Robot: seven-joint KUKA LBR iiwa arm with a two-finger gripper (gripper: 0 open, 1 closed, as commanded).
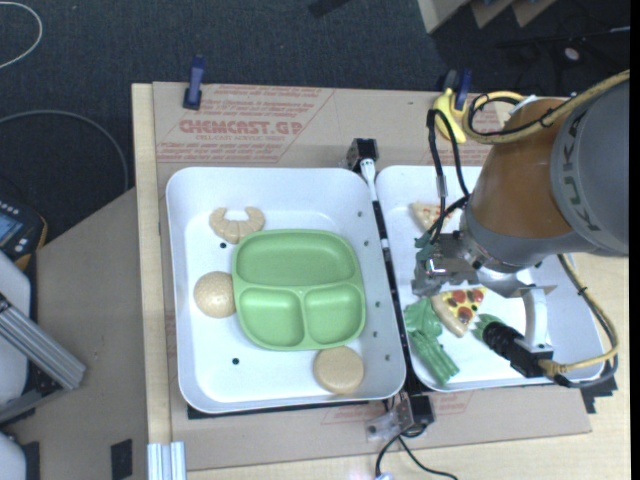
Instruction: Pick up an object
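My gripper (437, 272) hangs over the left part of the right bin (580, 343), under the grey and orange wrist. Just below it lies a toy pizza slice (461, 307) with red dots, and next to that a green leafy toy (430, 340) near the bin's front left corner. Whether the gripper touches either one I cannot tell. A second pale pizza piece (425, 213) lies near the bin's back left. The arm hides much of this bin.
The left bin (190, 193) holds a green divided plate (298, 288), a croissant (237, 224), a round bun (214, 294) and another round bun (339, 368). A black divider rail (378, 218) runs between the bins.
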